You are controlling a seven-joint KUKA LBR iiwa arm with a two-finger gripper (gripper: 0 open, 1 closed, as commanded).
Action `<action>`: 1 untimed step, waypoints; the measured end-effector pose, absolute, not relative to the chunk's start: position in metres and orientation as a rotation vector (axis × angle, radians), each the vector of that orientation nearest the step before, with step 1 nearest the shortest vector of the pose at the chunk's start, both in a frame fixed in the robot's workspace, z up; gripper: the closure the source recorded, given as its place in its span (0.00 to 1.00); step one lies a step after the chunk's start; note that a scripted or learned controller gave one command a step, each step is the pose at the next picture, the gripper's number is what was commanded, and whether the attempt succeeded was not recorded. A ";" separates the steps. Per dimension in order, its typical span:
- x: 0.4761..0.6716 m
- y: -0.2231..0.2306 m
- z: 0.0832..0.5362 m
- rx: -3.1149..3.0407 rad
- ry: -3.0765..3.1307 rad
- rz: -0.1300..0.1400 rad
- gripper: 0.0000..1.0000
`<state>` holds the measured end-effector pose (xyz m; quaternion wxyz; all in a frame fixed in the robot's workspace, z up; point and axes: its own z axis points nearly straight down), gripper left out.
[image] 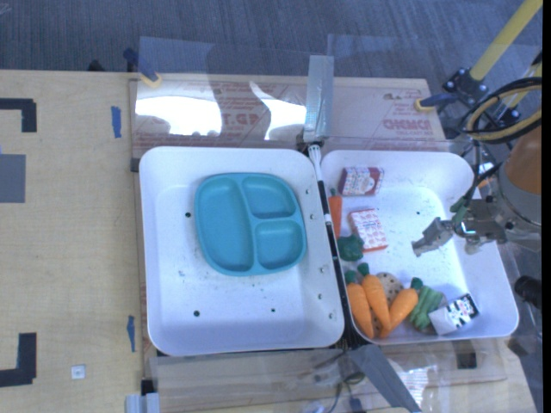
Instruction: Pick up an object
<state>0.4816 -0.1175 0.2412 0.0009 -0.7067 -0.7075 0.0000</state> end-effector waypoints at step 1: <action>0.538 -0.097 0.088 -2.331 -2.110 -0.006 0.00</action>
